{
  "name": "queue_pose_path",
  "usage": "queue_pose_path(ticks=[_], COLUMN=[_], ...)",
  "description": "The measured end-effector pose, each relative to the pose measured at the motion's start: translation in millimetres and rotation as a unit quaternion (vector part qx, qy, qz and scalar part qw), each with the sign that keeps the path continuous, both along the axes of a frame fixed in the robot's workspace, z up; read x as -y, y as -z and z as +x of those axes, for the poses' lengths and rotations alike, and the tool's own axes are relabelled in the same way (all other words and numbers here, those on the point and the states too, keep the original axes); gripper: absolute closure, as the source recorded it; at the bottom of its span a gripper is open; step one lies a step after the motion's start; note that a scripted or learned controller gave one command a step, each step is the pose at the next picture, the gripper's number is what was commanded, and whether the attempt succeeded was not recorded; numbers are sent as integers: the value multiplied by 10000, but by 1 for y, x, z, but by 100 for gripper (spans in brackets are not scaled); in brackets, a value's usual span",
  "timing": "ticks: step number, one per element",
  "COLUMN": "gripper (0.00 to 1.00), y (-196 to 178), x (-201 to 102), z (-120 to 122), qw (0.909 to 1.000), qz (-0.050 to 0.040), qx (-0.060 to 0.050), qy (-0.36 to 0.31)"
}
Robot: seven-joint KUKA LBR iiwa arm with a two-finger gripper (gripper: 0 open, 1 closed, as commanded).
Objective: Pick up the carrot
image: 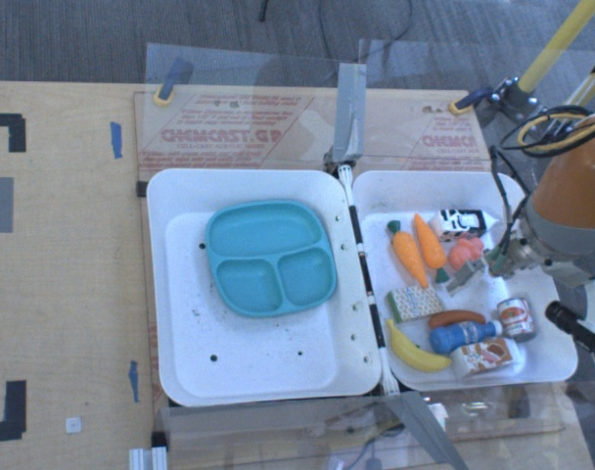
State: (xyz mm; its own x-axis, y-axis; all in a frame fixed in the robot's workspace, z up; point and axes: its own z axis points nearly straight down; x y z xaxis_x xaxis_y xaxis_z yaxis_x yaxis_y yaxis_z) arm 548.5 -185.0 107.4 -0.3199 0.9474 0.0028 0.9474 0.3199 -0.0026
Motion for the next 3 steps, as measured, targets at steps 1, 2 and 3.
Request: queue_pose_path(ticks=[1,2,3], gripper=[0,100,100], y=[19,10,-74], x=[-83,-81,-143], z=[30,32,27], qw=[9974,9975,9951], qz=[-17,-7,-15], qx=[51,63,-7], qy=[-712,-705,991])
